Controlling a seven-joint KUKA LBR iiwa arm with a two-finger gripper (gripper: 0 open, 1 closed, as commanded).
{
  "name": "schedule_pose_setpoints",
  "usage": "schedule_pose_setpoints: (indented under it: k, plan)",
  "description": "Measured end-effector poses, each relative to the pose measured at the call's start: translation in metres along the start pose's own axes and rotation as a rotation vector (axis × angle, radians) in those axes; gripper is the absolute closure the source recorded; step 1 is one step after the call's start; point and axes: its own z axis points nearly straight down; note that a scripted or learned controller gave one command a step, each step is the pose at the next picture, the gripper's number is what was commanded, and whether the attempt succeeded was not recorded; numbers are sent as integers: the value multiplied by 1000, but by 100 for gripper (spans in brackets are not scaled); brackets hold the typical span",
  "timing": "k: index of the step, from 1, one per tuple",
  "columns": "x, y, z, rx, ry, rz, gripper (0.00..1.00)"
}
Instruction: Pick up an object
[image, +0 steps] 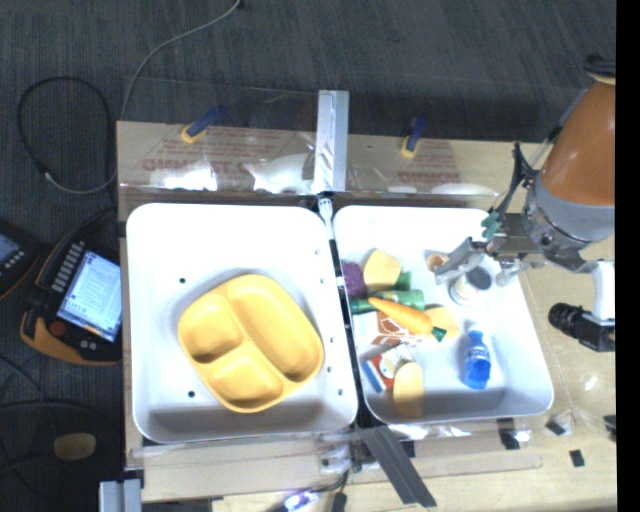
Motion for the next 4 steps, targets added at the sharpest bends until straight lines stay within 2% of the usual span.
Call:
schedule_pose_setpoints:
  k: [1,2,3,4]
  plan:
    - [50,-19,15,1,-1,-33,0]
    - [31,-40,3,-1,-1,-274,0]
    - [10,22,82,-1,-1,-426,0]
    - [6,24,158,-37,-16,-606,0]
